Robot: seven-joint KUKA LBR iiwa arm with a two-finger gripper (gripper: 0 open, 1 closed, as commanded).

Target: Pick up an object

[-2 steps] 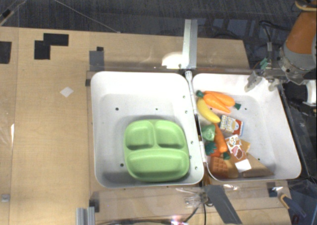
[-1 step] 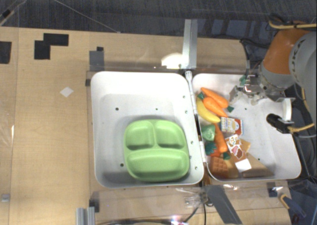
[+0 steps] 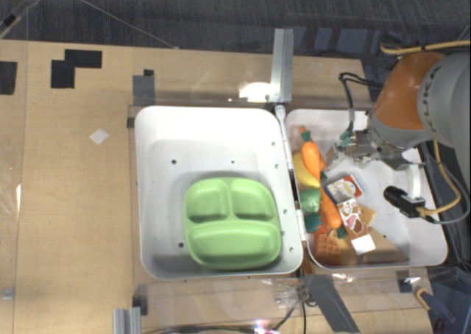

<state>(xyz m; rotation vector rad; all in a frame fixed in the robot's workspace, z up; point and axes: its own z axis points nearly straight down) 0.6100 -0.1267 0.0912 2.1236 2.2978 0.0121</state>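
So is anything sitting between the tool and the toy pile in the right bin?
Nothing visible does. The tool is over the right bin, with bare bin floor between it and the orange carrot.

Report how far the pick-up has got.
Done: the grey arm with the orange band has reached over the right-hand white bin. In hand: its hand hangs above the bin's far end, beside the orange toy carrot, with nothing seen between its fingers. Left: grasp and lift something from the heap of toy food along the bin's left side. The green divided plastic tray lies in the left-hand white bin.
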